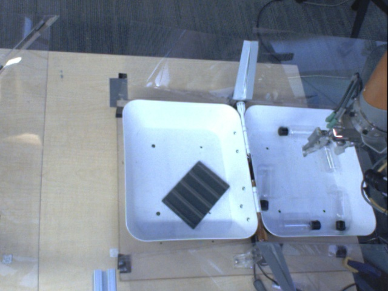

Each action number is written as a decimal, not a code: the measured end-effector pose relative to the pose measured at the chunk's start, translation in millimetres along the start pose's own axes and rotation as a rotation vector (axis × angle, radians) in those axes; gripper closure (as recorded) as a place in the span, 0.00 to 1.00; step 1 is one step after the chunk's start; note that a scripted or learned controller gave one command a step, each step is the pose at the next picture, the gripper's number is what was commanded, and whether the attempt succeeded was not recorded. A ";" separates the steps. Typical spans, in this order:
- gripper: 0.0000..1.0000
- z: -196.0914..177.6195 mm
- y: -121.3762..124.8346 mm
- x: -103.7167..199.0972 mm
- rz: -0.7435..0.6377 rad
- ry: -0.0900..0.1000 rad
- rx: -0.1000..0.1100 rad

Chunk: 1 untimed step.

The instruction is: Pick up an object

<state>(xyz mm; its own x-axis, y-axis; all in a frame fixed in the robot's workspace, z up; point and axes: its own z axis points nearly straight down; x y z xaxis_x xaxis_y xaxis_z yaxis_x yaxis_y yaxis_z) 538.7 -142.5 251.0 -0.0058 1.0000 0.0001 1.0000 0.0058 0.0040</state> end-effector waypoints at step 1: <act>0.00 122.1 38.1 -28.1 0.096 0.000 0.002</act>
<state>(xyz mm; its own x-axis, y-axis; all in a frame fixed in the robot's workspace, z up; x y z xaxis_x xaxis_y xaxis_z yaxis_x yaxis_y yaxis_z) 577.5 -170.4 129.1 0.0899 0.9960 0.0005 0.9960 -0.0899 0.0019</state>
